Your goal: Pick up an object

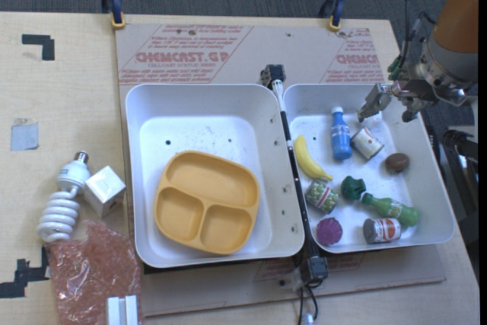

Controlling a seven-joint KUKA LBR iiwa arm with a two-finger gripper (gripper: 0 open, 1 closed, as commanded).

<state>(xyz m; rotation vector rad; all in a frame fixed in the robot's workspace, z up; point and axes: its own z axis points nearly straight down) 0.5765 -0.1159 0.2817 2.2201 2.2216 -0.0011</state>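
We've got the two-finger gripper (pixel 389 104) hanging over the right white bin's (pixel 434 186) far right corner, fingers spread with nothing between them. Just below it sit a small white-labelled can (pixel 367 143) and a blue plastic bottle (pixel 340 135); a yellow banana (pixel 308 158) lies by the left wall.

Spiral bulb (pixel 64 203), white cube (pixel 105 188) and pink wrap (pixel 90 270) lie left of bins

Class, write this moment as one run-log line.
gripper: open, above right bin's upper right | holding: nothing | nearest: white can, blue bottle | left bin: yellow tray
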